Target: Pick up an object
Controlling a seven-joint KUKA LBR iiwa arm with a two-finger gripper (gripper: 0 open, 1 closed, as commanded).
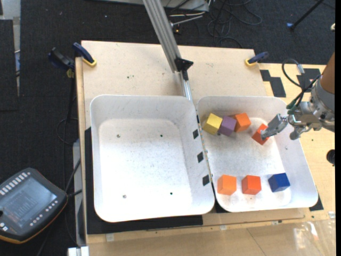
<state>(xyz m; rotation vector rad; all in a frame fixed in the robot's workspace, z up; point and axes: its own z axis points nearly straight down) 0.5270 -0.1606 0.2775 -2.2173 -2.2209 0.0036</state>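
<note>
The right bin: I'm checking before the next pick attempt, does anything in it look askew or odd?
One red-orange block sits tilted at the gripper, apart from the yellow, purple and orange cluster. Whether it is gripped is unclear. The front row looks tidy: two orange blocks and a blue one.

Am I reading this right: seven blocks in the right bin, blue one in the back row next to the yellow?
Not quite. The camera view shows the blue block in the front row of the right bin, beside two orange blocks. Next to the yellow block in the back row is a purple block. Seven blocks in the right bin is correct.
</note>
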